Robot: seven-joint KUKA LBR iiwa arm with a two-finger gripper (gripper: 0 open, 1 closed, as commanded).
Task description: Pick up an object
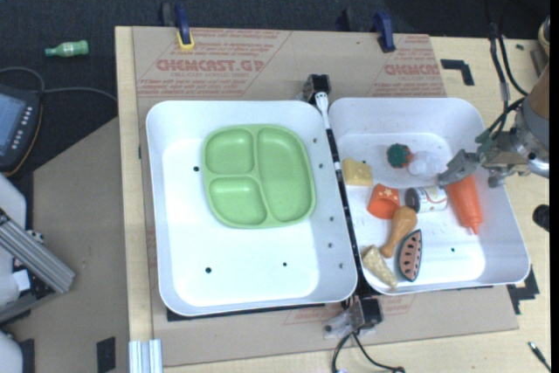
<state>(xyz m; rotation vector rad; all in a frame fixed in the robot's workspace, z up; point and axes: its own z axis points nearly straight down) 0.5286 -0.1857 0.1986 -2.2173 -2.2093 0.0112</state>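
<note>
We are hovering over the right bin (502, 251) now, the gripper (483, 168) coming in at its right wall with fingers spread open and nothing between them. Right beneath it is lying the orange carrot (469, 203), near the bin's right edge and looking like the likeliest target. Toward the bin's middle we are seeing a green-and-red ball (399, 155), an orange pepper (383, 202) and a drumstick (401, 228), with a watermelon slice (409, 255) at the front edge. The left bin (175, 275) is carrying a green divided plate (259, 176). We are judging this as the approach: next we are needing to drop straight down, straddle the carrot and close.
</note>
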